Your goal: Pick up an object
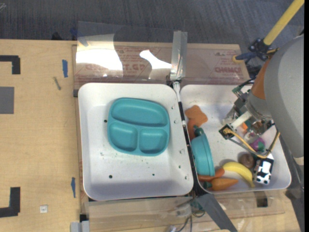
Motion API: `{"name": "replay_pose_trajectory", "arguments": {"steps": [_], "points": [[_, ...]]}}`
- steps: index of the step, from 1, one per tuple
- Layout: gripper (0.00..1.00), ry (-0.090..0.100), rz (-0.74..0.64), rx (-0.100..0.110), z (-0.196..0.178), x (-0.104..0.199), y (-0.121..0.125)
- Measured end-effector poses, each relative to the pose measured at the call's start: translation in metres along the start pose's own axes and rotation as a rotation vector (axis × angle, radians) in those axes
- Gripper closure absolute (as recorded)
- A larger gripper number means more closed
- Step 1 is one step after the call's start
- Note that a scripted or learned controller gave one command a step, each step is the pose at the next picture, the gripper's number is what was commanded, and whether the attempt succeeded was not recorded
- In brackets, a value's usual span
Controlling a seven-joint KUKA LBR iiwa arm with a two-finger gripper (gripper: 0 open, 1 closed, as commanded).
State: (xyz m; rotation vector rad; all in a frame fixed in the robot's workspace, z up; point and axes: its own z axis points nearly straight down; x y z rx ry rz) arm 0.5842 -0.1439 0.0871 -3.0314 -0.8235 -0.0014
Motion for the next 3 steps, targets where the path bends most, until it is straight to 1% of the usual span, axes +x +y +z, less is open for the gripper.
{"name": "replay_pose_trajectory", "arguments": {"steps": [1,2,3], "points": [[0.0,0.002,-0.035,-0.001,-0.001,-0.011,-0.048],[0.0,0.007,-0.071,-0.007,-0.086,0.029,-0.008],[0.0,-0.001,-0.063,0.002,-0.002,-0.016,0.032]]}}
